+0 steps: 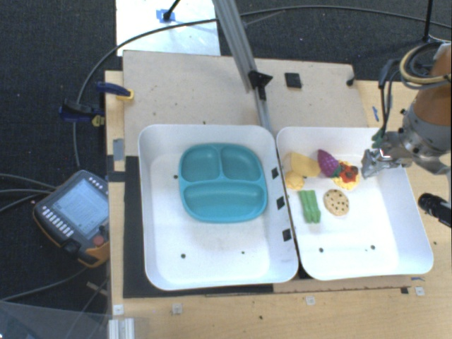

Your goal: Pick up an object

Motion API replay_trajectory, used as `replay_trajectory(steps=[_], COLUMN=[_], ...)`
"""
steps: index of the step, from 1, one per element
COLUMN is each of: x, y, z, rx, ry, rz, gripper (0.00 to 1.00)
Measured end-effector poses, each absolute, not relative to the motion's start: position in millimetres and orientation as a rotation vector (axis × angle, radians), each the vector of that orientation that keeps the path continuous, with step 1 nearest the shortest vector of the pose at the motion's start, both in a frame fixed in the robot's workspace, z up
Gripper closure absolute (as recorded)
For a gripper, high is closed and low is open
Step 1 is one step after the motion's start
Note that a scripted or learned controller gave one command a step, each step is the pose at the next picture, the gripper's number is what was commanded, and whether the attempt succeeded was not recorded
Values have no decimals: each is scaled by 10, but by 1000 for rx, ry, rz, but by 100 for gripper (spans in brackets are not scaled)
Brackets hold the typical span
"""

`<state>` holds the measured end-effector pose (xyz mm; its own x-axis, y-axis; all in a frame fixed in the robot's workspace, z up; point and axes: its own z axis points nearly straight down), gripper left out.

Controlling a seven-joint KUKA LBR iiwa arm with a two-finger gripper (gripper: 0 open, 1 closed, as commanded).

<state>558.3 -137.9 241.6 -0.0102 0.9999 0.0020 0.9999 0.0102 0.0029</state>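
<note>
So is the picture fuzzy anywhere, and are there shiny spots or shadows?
Camera view: soft all over; the pincer is a grey smudge, too blurry to read. The cookie keeps its dots, but the purple toy lacks detail. The white bins are bright, nearly washed out. The teal plate casts only a faint shadow, so the light is even.

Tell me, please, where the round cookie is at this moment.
The cookie lies in the right bin, near its middle, just right of the green piece and below the red and yellow piece.
</note>
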Motion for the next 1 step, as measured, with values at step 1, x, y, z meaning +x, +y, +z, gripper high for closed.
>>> replay_trajectory(steps=[1], x=[5433], y=[-769], z=[2431], rx=[2210], ry=[2235], rz=[4], gripper=[100])
